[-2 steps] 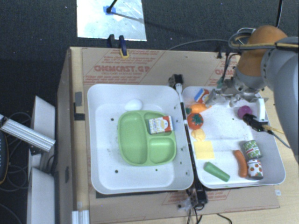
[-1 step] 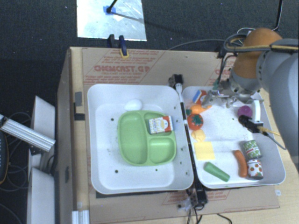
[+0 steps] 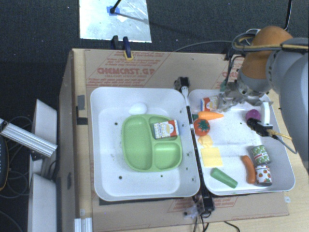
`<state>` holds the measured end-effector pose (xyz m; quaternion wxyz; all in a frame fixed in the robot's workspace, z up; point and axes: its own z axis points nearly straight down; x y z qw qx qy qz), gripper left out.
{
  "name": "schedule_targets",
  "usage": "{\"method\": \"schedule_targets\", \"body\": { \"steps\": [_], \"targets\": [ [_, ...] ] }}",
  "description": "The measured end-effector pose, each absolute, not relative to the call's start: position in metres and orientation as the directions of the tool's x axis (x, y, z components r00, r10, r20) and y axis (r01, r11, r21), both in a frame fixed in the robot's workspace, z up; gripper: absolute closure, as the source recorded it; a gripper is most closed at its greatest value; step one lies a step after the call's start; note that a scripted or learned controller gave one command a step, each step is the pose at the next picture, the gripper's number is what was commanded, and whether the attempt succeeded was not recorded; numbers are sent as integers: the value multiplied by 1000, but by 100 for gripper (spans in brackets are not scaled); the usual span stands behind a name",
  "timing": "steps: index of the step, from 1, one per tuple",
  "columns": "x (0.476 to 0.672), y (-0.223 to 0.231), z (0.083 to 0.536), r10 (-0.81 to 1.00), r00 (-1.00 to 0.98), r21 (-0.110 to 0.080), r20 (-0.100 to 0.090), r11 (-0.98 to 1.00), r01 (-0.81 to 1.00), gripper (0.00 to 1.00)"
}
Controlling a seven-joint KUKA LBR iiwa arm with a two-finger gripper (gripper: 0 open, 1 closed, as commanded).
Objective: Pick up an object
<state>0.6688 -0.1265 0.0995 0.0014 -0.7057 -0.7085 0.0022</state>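
Observation:
My gripper (image 3: 225, 103) hangs over the back of the right bin (image 3: 285, 178), reaching in from the right. Just left of it lies a small red and white carton (image 3: 207, 103), and an orange carrot (image 3: 211, 115) lies right below its tip. Whether it touches either one I cannot tell. A red tomato (image 3: 202, 126) sits in front of the carrot. Nothing shows between the fingers.
The right bin also holds yellow cheese slices (image 3: 210, 154), a green cucumber (image 3: 223, 178), a sausage (image 3: 249, 169), two small cans (image 3: 260, 154), and a purple thing (image 3: 252, 115). In the left bin (image 3: 104, 129) a green divided tray (image 3: 145, 151) carries a small carton (image 3: 164, 128).

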Motion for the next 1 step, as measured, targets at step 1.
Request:
{"method": "schedule_targets", "body": {
  "steps": [1],
  "targets": [
    [668,-127,99,1000,-4,-7,-2,4,1000,0]
  ]
}}
